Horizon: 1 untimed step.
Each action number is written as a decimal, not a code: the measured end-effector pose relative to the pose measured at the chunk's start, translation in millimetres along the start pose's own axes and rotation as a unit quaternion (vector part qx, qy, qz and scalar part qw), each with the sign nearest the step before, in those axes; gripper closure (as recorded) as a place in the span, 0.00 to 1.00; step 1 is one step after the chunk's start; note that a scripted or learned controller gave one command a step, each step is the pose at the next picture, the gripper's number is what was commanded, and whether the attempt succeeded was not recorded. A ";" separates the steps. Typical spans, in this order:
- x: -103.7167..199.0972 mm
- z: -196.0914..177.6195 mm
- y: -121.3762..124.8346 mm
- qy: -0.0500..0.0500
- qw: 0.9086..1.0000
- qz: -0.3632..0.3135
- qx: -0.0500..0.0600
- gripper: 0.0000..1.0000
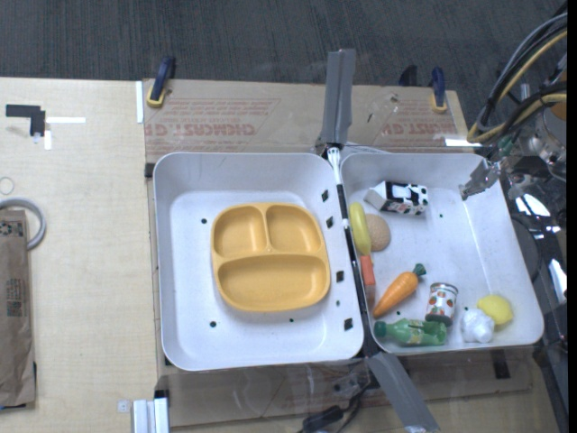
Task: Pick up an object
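The right bin (505, 242) holds several small objects. A black and white carton (401, 198) lies near its back. A yellow piece (360, 227) and a tan round piece (377, 233) rest against the left wall. An orange carrot (398, 291) lies in the middle, tilted. Beside the carrot stands a small can (441, 302), and a green bottle (412, 333) lies along the front wall. A white lump (478, 325) and a yellow lemon (495, 309) sit in the front right corner. My gripper (484, 179) hangs over the bin's back right corner, apart from all of them.
The left bin (180, 269) holds a yellow divided plate (270, 256). A grey divider bar (339, 88) runs back from between the bins. Cables and the arm (532, 115) crowd the right edge. A brown bag (16, 305) lies on the bench at far left.
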<state>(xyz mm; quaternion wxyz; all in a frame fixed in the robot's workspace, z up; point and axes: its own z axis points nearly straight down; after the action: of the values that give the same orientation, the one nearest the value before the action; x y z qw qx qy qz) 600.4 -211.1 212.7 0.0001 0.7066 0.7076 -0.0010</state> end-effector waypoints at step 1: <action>41.0 71.0 -41.7 0.000 0.990 -0.142 0.000 0.00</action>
<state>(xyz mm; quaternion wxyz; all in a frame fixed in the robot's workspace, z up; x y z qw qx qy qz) 558.5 -170.3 141.7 -0.0004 0.5988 0.8009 -0.0008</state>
